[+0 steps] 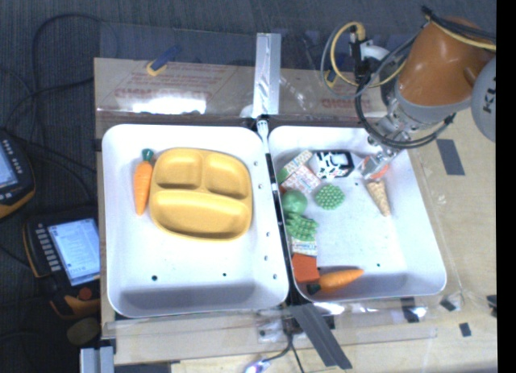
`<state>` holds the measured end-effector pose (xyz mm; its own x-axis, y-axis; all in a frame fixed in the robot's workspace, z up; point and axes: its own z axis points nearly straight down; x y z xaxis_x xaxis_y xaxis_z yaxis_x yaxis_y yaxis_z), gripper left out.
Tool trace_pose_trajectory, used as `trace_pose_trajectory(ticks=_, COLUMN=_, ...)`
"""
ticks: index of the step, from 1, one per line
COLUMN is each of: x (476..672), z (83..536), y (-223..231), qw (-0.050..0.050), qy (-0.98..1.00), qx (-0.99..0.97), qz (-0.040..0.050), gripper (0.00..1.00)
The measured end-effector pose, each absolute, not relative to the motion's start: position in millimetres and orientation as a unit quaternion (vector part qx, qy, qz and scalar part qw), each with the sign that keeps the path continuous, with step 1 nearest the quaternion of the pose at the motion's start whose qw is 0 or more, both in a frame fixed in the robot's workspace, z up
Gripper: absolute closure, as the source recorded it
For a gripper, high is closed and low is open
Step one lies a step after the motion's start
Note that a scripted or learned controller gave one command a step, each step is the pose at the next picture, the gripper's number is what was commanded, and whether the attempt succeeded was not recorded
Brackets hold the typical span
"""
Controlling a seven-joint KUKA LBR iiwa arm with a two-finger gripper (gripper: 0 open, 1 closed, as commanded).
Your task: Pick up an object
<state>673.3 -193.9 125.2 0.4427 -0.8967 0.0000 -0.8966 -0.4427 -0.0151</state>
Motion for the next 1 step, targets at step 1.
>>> trace_pose_trajectory(ticks=1, x=655.8, z=227.8, y=-202.9, qw=0.004, qy=0.616, qx=-0.787, qz=0.0006, gripper=1.00)
